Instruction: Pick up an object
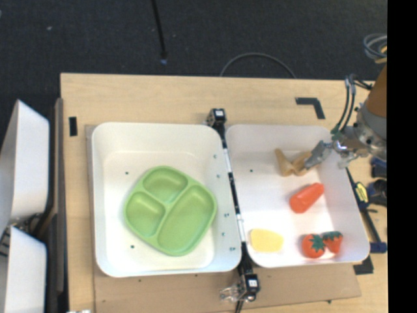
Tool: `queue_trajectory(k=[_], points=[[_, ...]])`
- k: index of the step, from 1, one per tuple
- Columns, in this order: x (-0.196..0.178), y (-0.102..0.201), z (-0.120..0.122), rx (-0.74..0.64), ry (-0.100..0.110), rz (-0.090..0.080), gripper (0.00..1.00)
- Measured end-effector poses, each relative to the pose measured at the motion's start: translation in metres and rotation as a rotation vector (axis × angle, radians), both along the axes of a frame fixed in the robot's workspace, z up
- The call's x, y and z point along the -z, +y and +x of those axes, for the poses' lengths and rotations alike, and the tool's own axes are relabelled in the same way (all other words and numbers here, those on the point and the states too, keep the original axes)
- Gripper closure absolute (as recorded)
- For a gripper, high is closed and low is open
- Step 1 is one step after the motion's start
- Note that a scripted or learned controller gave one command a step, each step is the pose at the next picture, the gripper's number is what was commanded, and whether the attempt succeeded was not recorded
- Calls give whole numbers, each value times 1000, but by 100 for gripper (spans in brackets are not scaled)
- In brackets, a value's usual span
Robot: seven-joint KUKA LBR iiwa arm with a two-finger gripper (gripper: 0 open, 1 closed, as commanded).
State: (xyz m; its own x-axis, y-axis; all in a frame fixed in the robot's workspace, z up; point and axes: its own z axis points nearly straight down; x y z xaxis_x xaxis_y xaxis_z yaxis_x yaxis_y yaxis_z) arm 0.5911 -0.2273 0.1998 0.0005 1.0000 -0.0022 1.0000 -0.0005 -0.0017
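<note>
The small tan wooden block [287, 163] in the right white bin [260, 240] looks light, stiff and not slippery; its narrow sides seem the best place to grip. It lies directly at the tips of the grey two-finger gripper [307, 162], touching or almost touching. Whether the gripper is spread or pressed together, I cannot tell. An orange plastic carrot [306, 197] lies just below the gripper.

Pale matt wooden bench top [163, 100], looks like plywood; two shallow white bins [107, 253] in smooth, slightly shiny plastic. Light green divided plate [171, 210] is smooth matt plastic. Orange carrot-shaped toy [306, 197] and red strawberry-shaped toy [320, 244] look glossy plastic.
</note>
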Motion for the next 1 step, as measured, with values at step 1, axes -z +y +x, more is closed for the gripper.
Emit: queue_trajectory(k=[1], points=[[42, 0, -2, 3, 1, 0, 0]])
